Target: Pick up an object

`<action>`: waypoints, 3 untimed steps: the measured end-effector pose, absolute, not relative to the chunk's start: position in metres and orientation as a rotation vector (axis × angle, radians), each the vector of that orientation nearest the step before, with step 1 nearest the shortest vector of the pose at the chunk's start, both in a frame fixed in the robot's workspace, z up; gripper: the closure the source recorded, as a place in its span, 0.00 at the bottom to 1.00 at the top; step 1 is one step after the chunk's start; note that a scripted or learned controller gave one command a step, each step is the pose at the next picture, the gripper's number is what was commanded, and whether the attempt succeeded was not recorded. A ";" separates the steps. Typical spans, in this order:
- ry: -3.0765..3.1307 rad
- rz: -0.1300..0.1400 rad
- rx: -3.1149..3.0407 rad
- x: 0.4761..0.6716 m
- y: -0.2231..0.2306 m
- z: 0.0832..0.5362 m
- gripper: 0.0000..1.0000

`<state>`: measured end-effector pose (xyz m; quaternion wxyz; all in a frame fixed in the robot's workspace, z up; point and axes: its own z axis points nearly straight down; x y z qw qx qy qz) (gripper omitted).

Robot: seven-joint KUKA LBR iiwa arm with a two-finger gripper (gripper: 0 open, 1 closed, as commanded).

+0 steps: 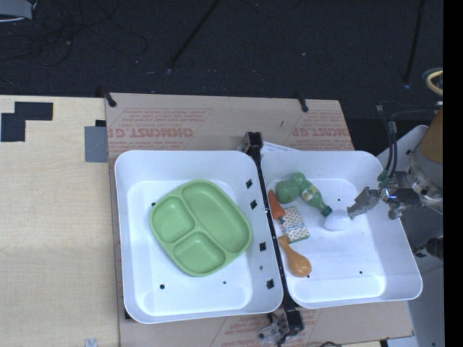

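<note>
The camera view shows the surface carrying two white bins side by side. The left bin holds a green divided plate lying near its middle. In the right bin the small things sit along the edge next to the divider: a green bottle-like toy toward the far edge, an orange carrot-like piece beside it, a small patterned packet below, and an orange pear-shaped toy nearer the front edge. A white roundish object lies toward the bin's middle.

The tool hangs low just beside that white object, and nothing sits between its fingers; whether they are spread or closed I cannot tell. This looks like the approach stage. The next move would seem to call for centring over the white object and lowering; the green toy's neck lies close enough to get knocked.
</note>
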<state>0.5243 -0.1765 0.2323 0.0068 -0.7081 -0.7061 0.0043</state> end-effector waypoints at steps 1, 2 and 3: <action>-2.219 0.002 -2.220 0.527 -0.177 0.240 0.00; -2.219 0.003 -2.219 0.525 -0.180 0.197 0.00; -2.218 0.004 -2.217 0.522 -0.173 0.153 0.00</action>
